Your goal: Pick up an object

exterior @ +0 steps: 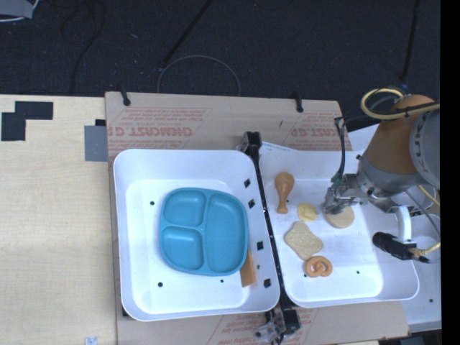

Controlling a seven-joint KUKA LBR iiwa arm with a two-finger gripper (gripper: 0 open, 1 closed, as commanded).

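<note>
The jaws (336,205) are being held low in the right bin (399,290), right against a round beige piece (342,218) (their state cannot be told). They should be centred over it before closing, since a small yellow piece (307,211) is lying just beside.

dark carpet (215,27), black cables (198,67), pale benchtop (50,214)

The light is bright and even from above. The 2 white bins (136,192) shine almost too bright. Shadows are soft and small. The floor at 12 o'clock is dark. Everything looks slightly fuzzy.
</note>
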